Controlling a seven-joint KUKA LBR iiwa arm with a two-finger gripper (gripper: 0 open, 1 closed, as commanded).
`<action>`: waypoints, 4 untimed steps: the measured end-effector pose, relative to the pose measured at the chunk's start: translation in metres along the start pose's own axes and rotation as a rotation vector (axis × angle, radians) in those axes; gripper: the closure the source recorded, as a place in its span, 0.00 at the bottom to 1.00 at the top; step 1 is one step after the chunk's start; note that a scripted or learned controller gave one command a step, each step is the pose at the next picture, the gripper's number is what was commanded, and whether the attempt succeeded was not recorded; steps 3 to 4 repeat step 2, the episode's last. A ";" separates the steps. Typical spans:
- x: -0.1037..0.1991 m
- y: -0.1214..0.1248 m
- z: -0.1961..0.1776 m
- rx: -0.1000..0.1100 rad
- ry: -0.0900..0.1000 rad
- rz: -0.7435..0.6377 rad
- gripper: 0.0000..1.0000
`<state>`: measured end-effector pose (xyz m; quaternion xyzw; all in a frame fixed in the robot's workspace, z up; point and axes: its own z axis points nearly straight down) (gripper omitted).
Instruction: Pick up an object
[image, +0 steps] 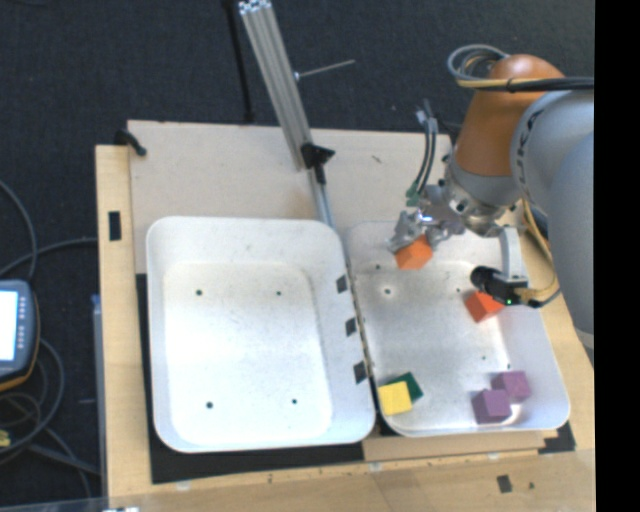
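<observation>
Camera view, upper right: an orange block (413, 255) is seen pinched between the claw (417, 238) fingers above the right bin (440, 425), where a shallow grip could let it slip.

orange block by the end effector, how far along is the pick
Done: the grey arm's end effector has reached the right white bin, at its far edge. In hand: a small orange block sits right under its tip, seemingly gripped and maybe lifted, though that is hard to confirm. Left: a clear lift. The other orange block, yellow-green block and purple blocks lie untouched.
</observation>
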<state>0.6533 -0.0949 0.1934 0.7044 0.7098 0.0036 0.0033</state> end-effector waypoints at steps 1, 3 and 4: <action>0.054 -0.036 -0.004 0.011 0.001 0.001 1.00; 0.118 -0.026 -0.003 0.009 0.002 -0.001 1.00; 0.118 -0.026 -0.003 0.009 0.002 -0.001 1.00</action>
